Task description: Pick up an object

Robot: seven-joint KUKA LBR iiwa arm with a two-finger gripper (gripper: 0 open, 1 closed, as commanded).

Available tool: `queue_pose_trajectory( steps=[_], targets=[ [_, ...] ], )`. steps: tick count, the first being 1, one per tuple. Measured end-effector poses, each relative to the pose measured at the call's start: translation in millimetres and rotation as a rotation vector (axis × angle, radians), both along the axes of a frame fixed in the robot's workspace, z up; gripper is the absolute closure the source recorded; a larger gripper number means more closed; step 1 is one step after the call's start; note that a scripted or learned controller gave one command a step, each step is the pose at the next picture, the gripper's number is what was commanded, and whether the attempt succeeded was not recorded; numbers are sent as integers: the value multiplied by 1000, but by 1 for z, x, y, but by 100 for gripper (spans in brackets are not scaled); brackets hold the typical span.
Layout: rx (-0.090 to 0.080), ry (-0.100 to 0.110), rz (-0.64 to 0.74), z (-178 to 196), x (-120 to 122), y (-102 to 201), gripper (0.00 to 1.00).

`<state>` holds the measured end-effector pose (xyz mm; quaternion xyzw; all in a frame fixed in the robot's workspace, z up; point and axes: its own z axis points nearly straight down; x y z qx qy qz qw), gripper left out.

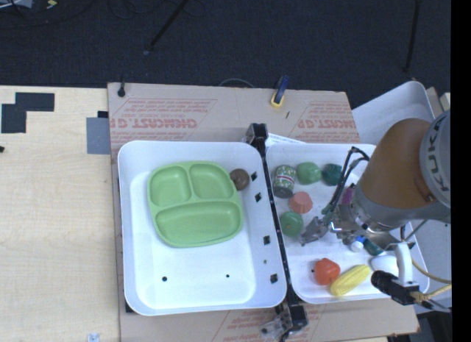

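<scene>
The right bin [383, 296] holds several small objects. A striped green can [284, 179], a green piece [308, 172] and a teal piece [332, 173] lie along its far side. A pink piece [300, 202] and a green ball [291, 222] sit nearer the divider. A red-orange piece [326, 271] and a yellow piece [349, 279] lie near the front wall. My gripper [313, 232] hangs low over the bin's middle, just right of the green ball and above the red-orange piece. I see nothing held in it.
The left bin [140, 274] carries a green divided plate [195, 203], with a brown ball [239, 179] beside the plate's far right corner. The arm's grey and orange body [397, 179] covers the right bin's right side. A black divider clamp [257, 136] sits between the bins.
</scene>
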<state>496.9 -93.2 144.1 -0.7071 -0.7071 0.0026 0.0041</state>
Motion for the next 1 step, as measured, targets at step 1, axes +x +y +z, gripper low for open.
queue_pose_trajectory(
  steps=[1],
  targets=[
    [0,-2,0,-54,-1,2,0]
  ],
)
